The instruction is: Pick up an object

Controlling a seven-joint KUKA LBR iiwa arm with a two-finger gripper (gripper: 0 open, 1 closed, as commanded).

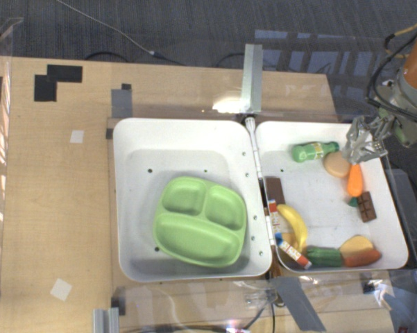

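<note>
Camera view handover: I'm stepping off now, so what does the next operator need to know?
Gripper: at the right bin's far right corner, above the toy food, nothing seen between its fingers.
Right bin: green bottle, tan bread roll, carrot, chocolate bar, banana, cucumber.
Left bin: green divided plate.
Done: nothing picked.
Left: grasp and lift one object.

The arm (pixel 411 96) is grey with an orange band above the wrist and black cables looping beside it. Its gripper (pixel 364 144) is bare silvery metal with 2 thin fingers.
</note>
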